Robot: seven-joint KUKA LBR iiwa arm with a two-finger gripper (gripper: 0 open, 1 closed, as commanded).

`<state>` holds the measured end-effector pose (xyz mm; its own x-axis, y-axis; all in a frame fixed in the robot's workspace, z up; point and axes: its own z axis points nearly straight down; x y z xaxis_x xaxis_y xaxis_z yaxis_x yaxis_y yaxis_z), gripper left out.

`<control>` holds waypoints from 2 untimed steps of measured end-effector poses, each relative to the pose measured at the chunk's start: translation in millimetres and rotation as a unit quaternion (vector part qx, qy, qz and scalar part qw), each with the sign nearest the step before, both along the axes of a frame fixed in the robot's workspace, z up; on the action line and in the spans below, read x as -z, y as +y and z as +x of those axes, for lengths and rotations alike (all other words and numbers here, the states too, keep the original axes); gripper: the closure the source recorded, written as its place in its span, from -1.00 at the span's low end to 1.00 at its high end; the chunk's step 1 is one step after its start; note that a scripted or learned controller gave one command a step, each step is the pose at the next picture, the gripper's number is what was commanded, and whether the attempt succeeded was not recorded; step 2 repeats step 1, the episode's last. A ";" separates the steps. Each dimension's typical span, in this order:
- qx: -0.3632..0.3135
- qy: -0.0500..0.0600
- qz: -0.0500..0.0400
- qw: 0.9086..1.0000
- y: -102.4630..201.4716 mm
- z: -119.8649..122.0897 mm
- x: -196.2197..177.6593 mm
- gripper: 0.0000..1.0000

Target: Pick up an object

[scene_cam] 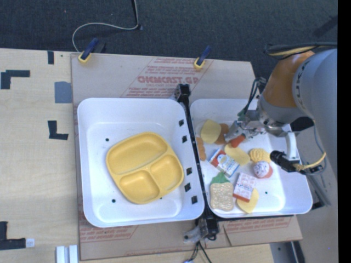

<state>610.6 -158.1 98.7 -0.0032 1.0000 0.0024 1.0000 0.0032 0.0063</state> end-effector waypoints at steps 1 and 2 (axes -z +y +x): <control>-0.001 0.002 0.000 1.000 58.0 -26.5 -72.5 1.00; -0.001 0.002 0.000 1.000 58.0 -26.5 -72.5 1.00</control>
